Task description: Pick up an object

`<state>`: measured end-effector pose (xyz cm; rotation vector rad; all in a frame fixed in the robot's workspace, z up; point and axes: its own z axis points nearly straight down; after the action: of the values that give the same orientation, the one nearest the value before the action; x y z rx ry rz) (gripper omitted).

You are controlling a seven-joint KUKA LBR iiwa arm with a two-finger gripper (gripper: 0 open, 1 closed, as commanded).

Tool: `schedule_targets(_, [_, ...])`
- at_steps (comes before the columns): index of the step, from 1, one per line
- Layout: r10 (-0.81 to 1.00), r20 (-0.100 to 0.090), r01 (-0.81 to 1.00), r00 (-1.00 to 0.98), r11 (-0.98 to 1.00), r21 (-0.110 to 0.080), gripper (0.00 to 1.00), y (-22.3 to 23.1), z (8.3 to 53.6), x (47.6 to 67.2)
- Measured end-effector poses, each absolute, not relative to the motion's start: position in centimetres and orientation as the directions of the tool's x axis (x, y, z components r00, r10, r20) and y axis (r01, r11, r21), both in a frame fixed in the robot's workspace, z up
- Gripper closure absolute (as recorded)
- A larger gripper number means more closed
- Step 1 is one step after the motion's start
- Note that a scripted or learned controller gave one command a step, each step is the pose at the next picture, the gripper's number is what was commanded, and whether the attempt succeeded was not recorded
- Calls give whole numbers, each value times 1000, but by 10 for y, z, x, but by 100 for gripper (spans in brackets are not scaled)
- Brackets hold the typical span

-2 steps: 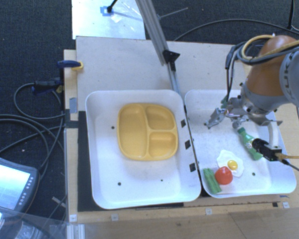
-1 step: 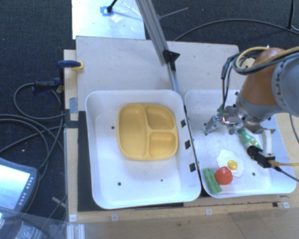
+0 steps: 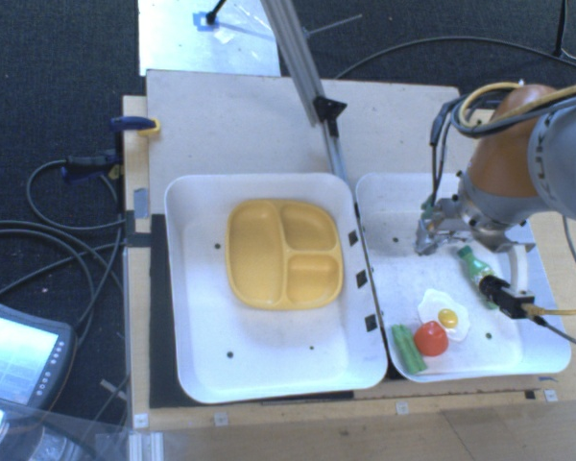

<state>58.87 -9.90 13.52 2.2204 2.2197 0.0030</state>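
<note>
My gripper [image 3: 427,241] hangs over the upper left part of the right bin [image 3: 384,195], above bare bin floor. A green bottle-like toy [image 3: 475,265] lies just to its right, partly under the wrist. Nearer the front lie a fried egg toy [image 3: 445,315], a red tomato [image 3: 430,338] touching the egg's lower edge, and a green pod [image 3: 407,348] beside the tomato. None of these touch the gripper.
The left bin [image 3: 197,353] holds a yellow divided plate [image 3: 285,254]. A ridge [image 3: 363,277] separates the two bins. A slanted metal pole [image 3: 298,51] crosses the back of the bench. Cables run from the wrist past the right bin's edge.
</note>
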Motion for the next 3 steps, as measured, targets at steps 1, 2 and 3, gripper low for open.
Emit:
schedule_targets(1, [1000,-1,1000,-6,6,7,100,-96,179,588])
schedule_targets(2, [1000,0,1000,-7,7,8,100,-89,228,596])
schedule_targets(3, [1000,-1,1000,-7,7,9,100,-89,282,598])
